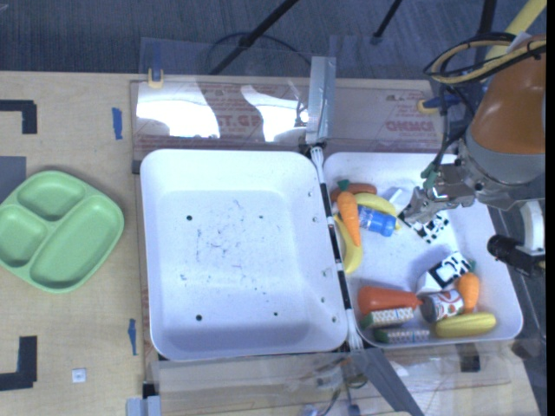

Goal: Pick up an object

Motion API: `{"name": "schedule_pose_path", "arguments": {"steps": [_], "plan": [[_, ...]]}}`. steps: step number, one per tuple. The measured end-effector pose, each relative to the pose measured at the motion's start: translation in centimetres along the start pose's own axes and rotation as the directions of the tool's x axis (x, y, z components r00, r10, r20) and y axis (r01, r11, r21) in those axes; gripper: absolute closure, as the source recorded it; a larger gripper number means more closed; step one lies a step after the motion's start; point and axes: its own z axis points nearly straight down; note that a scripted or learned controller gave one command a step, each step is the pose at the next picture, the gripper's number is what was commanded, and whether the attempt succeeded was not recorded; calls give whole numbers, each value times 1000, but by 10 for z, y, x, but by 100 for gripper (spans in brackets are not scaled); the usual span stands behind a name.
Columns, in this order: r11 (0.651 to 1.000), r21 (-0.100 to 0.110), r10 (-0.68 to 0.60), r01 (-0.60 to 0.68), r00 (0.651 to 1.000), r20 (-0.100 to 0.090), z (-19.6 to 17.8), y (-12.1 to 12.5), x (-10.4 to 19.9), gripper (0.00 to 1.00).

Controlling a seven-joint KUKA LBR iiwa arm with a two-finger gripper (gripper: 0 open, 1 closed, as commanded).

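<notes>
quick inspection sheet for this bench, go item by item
surface: wooden bench bearing two shallow white bins side by side; left bin, right bin.
job's things: all in the right bin: carrot, banana, blue bottle, black-and-white cube, small can, yellow piece along the near wall.
clutter: green divided plate on the bench, left of the bins.
grippers: gripper low over the right bin's far half, nothing seen between its fingers.
cables: yellow and black loops above the arm.
surroundings: blue carpet, black stand legs.

Tool (422,208) over right bin (507,271), toys (390,300) inside
</notes>
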Motion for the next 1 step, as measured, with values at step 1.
{"name": "schedule_pose_path", "arguments": {"steps": [1], "plan": [[986,-1,167,-167,986,0,-28,9,58,100]]}}
